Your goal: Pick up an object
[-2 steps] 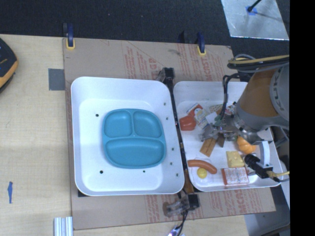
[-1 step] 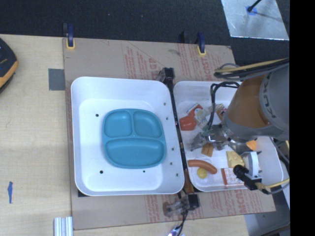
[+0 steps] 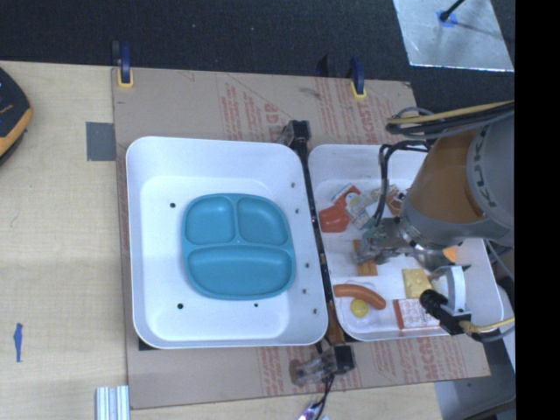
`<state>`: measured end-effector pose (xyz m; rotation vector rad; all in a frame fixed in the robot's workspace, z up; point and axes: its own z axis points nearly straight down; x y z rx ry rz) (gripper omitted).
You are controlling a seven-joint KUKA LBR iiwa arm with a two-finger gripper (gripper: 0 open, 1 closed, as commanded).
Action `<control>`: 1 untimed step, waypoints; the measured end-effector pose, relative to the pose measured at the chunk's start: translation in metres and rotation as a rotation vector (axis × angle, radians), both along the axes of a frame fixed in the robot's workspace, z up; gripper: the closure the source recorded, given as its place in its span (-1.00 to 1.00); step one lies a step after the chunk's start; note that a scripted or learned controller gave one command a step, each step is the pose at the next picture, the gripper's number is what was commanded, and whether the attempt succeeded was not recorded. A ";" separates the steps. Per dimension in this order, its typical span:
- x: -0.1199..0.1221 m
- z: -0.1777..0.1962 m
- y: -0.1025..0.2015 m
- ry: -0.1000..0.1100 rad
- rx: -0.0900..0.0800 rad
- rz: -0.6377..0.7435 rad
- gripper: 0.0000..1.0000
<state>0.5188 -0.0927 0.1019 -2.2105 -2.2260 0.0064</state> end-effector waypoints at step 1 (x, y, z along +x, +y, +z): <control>0.022 0.093 0.071 -0.007 0.000 0.001 1.00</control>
